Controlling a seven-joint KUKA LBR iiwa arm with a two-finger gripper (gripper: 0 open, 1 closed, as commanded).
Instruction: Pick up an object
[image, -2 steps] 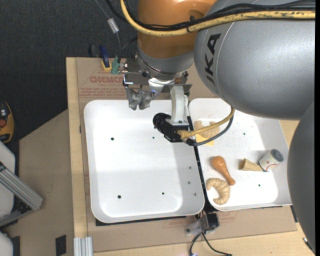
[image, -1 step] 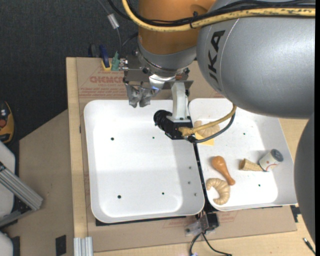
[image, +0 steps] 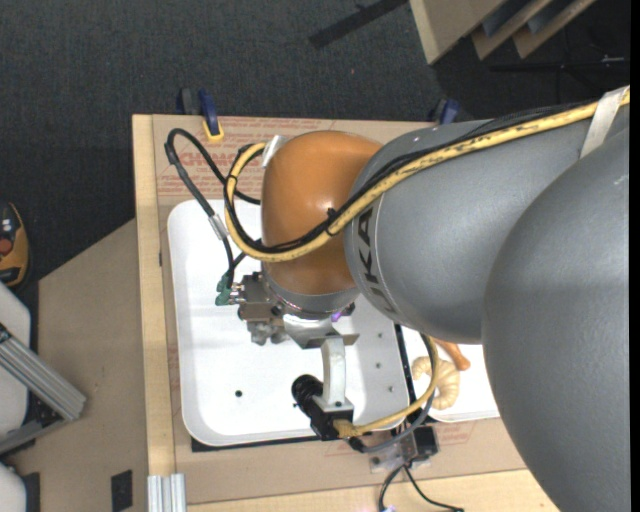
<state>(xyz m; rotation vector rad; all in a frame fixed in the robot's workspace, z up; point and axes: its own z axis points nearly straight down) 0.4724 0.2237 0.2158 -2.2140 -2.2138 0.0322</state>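
My arm fills the middle and right of the camera view, and its orange band (image: 300, 215) hangs over the left white bin (image: 200, 300). The gripper (image: 295, 322) sits under that band, low above the bin floor near the bin's right side, with its tips hidden by the wrist. An orange and pale yellow object (image: 443, 372) lies in the right bin (image: 480, 405), close to the front rim and partly covered by the arm. Nothing shows between the gripper and the bin floor.
Black and yellow cables (image: 205, 190) loop from the wrist over the left bin's back left corner. A white bracket with a black fitting (image: 318, 392) hangs off the wrist near the front rim. The tan bench (image: 155, 400) borders the bins; blue clamps (image: 205, 105) sit at its far edge.
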